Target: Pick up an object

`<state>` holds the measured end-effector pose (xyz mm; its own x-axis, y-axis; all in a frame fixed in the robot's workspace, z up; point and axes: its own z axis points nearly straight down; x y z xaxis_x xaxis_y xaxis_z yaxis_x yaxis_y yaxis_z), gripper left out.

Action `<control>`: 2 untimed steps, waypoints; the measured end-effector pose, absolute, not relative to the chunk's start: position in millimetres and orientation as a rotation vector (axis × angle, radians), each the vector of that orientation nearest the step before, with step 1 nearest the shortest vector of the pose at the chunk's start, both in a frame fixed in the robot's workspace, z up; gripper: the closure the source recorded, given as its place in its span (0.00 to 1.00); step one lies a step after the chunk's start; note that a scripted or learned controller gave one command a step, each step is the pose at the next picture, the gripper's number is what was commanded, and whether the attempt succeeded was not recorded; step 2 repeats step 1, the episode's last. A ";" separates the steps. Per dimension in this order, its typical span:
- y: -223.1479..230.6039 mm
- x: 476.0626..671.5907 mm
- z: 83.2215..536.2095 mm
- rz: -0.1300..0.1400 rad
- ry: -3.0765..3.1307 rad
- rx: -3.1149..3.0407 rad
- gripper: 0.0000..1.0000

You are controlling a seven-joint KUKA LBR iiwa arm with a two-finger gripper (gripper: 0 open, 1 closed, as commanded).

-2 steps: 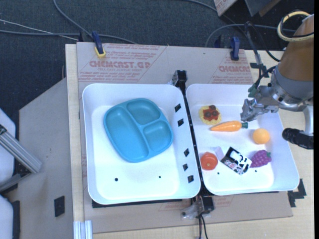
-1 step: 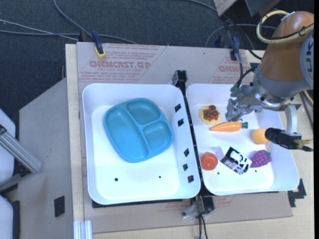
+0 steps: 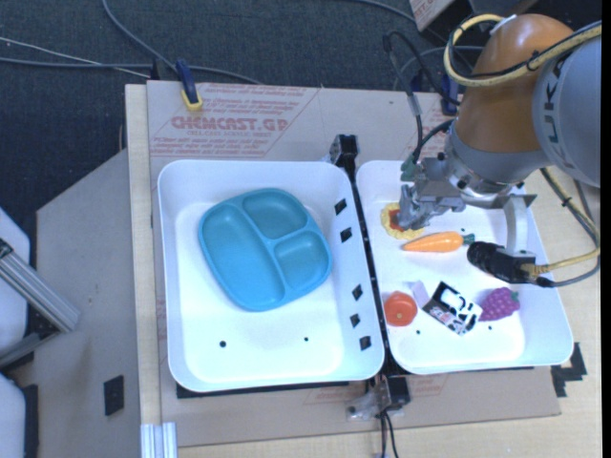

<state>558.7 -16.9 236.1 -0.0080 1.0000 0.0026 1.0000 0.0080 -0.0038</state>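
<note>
Hand hovers near carrot; board reads "CHEMCAST GP".

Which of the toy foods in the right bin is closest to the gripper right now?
The yellow piece, partly hidden beside the gripper. The carrot lies just below it; the tomato and grapes sit farther toward the bin's near edge.

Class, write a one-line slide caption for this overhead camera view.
Robot arm's pincer lowered into the right bin beside a toy carrot, tomato and grapes; blue divided plate in the left bin.
</note>
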 end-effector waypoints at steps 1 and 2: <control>44.9 574.1 227.2 0.002 -2.227 -2.210 1.00; 44.9 574.1 227.2 0.002 -2.227 -2.210 1.00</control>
